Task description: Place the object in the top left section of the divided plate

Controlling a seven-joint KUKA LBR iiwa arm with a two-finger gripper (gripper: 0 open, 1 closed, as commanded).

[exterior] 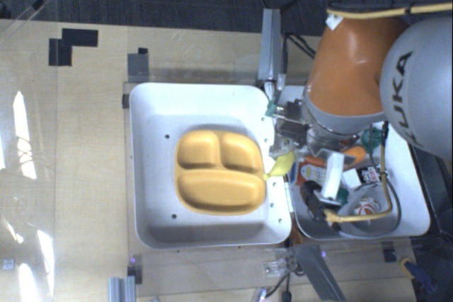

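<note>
A yellow divided plate (218, 171) lies in the middle of the left bin (152, 173), with two small sections at the top and one wide section below. Its top left section (197, 150) holds nothing. My gripper (282, 143) hangs over the wall between the two bins, just right of the plate's upper right edge. A small yellow-green object (279, 165) sits right under the gripper, at the plate's right rim. The gripper's body hides how the object is held.
The right bin (417, 212) holds several jumbled items, among them a white piece (333, 177), an orange piece (356, 151) and a black one (312, 196). The arm's orange band (347, 67) covers the bin's upper part. A metal post (270, 46) stands behind the bins.
</note>
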